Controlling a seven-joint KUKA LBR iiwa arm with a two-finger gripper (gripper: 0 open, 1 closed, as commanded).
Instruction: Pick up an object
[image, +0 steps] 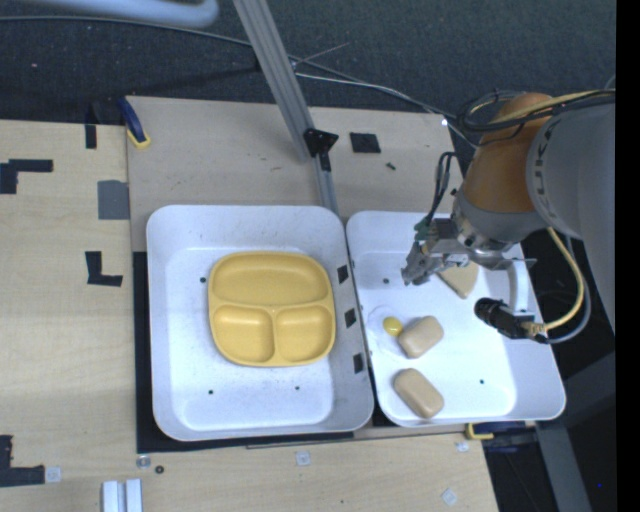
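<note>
Nearest the camera, 2 tan blocks (419, 362) and a small yellow piece (392, 326) are seen in the right bin (500, 400). At 12 o'clock from them, the gripper (425, 262) is lowered; its spread cannot be told. A yellow divided tray (271, 307) is held by the left bin (170, 320) on the plywood tabletop (60, 350).

- I see bare floor in the right bin (500, 385) along its near-right corner.
- Two tan blocks (420, 336) and a small yellow piece (392, 326) crowd its middle-left.

Yellow tray (271, 307) smooth glossy plastic; white bins (170, 300) matt plastic; bench (60, 320) pale wood.
</note>
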